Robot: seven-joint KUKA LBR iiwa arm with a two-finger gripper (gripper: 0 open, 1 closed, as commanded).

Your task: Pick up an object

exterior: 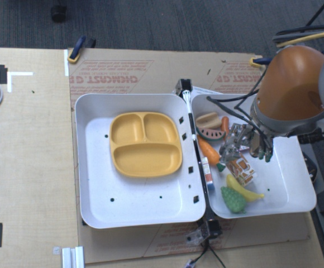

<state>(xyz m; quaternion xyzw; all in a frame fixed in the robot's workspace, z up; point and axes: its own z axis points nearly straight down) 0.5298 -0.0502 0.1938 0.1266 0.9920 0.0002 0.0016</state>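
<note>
The right bin (287, 169) holds several toy foods. An orange carrot (208, 149) lies by its left wall, with a watermelon slice (211, 132) and a tan bun (208, 119) behind it. A brown patterned box (241, 171), a yellow banana (244, 190) and a green lumpy piece (234, 200) lie nearer the front. A marker (208, 172) rests along the left wall. My gripper (233, 144) hangs low over the middle of this pile, just above the patterned box and right of the carrot. The arm's orange band (293, 82) hides the bin's back right.
The left bin (134, 202) holds a yellow divided plate (146, 144). Black cables (229, 102) run from the arm across the back of the right bin. Cardboard (128, 74) lies under both bins, and a blue clamp (77, 48) sits at its back left corner.
</note>
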